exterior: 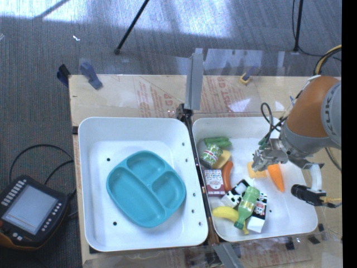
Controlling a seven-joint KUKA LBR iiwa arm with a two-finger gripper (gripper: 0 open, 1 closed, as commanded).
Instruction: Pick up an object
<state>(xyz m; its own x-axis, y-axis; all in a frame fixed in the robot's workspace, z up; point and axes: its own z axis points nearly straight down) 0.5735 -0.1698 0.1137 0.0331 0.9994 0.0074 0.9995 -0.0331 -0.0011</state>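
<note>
A: Where is the end effector?

B: Low over the right bin, toward its far right part, just beside an orange toy carrot. The carrot lies on the bin floor with its tip pointing toward the near edge.

A: Has it got hold of anything?

B: I cannot tell. The metal parts are small and blurred together, so whether it is open or closed is not readable, and nothing is plainly seen within it. There is a small orange piece right under it, possibly another toy, touching or nearly touching the carrot.

A: What else lies in that bin?

B: To the left, a green toy vegetable at the far side, a round green-labelled can just below it, then a small red and white packet. Toward the near edge sit a green bottle lying tilted across a black and white carton, with a yellow banana beside them.

A: And beyond that?

B: The left bin holds a teal divided plate with three compartments. Both bins rest on the desk. The grey arm with its orange band comes in from the right. A handheld control pendant lies on the floor at the left.
</note>
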